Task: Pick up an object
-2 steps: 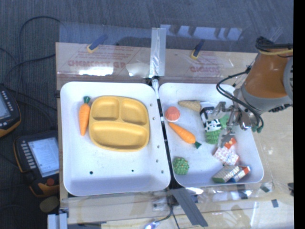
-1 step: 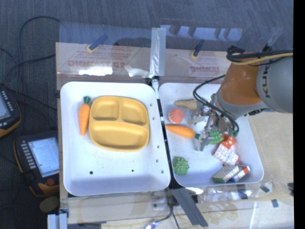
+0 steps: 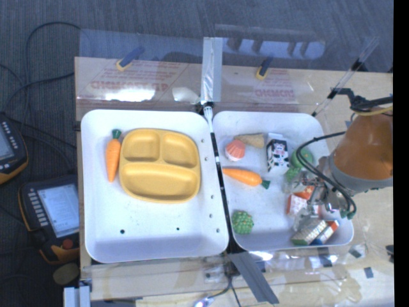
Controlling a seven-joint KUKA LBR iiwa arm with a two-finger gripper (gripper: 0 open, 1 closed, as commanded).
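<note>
Reaching into right bin [image 3: 220,190], gripper [image 3: 313,203] low among clutter at far right; claw state cannot tell. Likely target: orange-white carton [image 3: 298,203] beside it — light, stiff, slick; grasp across flat sides.

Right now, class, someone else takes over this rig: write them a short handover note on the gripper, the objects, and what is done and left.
Gripper: low over the right bin's right side, among clutter; finger state unclear.
Right bin: carrot, green broccoli-like toy, shell-like pink piece, cow-print carton, small packets by the gripper.
Left bin: yellow divided tray, second carrot.
Done: nothing visibly lifted.
Left: secure and lift one object.
</note>
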